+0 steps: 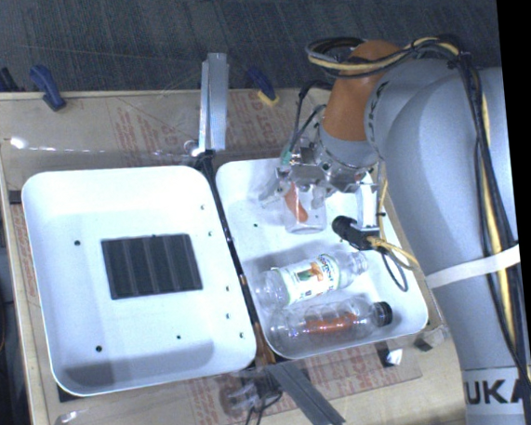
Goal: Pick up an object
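Two shallow white plastic bins sit side by side on the bench (15,137): the left bin (62,236) has a dark ribbed rectangular panel (152,264) on its floor, and the right bin (246,209) holds three clear items. Two are clear plastic bottles lying on their sides near the front: one with a white and orange label (311,277), and just in front of it one with a black cap and reddish contents (330,321). The third is a small clear packet with an orange-red patch (298,206), at the back of the right bin, directly under the end effector (303,190). The packet looks crumpled and see-through. Whether the end effector is clenched, released or grasping the packet cannot be told. The grey arm has one orange band (352,96).
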Tool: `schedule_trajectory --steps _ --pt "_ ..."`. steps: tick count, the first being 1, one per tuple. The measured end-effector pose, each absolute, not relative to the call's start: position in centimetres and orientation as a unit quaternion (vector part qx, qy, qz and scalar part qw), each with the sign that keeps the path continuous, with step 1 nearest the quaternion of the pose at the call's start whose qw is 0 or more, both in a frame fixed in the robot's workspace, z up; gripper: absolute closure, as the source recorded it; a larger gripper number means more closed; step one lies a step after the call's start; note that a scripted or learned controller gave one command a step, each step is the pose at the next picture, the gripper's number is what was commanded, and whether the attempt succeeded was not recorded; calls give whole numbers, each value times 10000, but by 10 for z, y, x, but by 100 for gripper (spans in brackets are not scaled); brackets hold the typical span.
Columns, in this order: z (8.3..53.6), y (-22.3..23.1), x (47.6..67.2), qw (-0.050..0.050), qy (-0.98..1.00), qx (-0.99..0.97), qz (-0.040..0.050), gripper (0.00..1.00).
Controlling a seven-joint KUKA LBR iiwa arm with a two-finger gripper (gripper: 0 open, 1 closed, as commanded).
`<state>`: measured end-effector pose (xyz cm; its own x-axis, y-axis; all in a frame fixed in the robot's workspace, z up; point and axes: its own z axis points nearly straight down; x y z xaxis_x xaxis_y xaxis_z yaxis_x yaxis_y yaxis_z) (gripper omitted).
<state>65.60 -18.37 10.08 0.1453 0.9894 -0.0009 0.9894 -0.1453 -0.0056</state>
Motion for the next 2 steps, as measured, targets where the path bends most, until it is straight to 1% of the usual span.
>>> schedule_trajectory --steps 1,2 --pt "92 -190 644 20 -6831 -7303 14 0" --pt "102 -189 644 35 -6847 -7288 26 100"
